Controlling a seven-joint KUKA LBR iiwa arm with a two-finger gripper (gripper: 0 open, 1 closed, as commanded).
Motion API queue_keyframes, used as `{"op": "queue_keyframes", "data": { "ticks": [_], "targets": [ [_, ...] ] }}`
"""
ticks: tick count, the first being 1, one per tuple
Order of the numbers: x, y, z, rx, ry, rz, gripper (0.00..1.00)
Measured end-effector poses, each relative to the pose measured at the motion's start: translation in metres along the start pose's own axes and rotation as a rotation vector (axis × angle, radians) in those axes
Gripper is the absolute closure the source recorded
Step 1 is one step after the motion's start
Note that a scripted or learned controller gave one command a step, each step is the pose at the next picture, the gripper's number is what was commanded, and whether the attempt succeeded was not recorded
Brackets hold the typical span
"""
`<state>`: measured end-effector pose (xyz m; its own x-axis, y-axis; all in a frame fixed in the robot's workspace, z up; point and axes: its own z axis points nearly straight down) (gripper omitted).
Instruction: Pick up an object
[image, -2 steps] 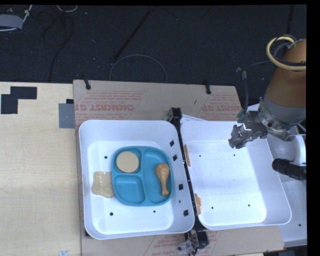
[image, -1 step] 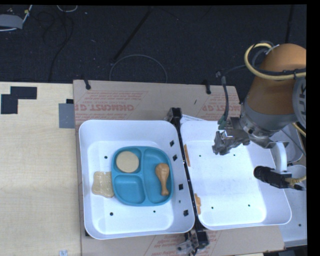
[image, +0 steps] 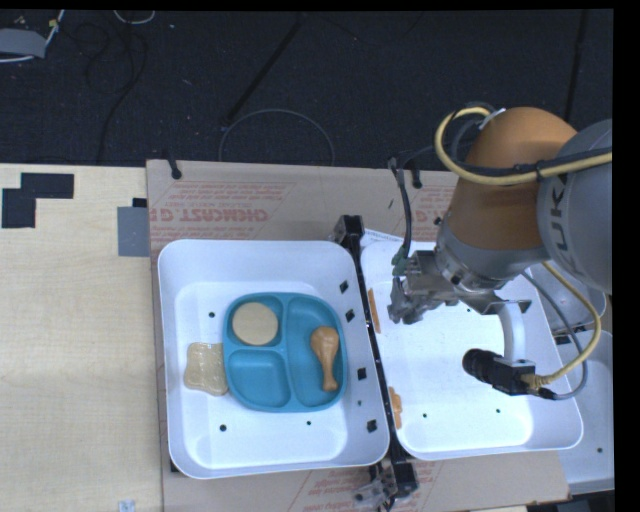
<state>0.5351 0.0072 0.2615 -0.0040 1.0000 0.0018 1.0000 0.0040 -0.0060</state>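
Under the arm (image: 520, 200), end effector (image: 405, 310) half-hidden.

Bright even overhead light; white bins (image: 190, 300) glare; slightly soft focus.

We count two shallow white bins, the left bin (image: 190, 300) and the right bin (image: 470, 420), side by side. One blue divided tray (image: 268, 385) lies in the left bin, and we take it as our landmark: on it sit one round tan disc (image: 254, 323) and one tan drumstick (image: 326, 355) (each in its own compartment). Touching the tray's left edge lies one pale toast-like piece (image: 205, 368).
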Motion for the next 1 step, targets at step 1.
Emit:
{"op": "queue_keyframes", "data": {
  "ticks": [1],
  "targets": [
    [0.0557,0.0005,0.0164,0.000,-0.001,0.000,1.00]
  ]
}}
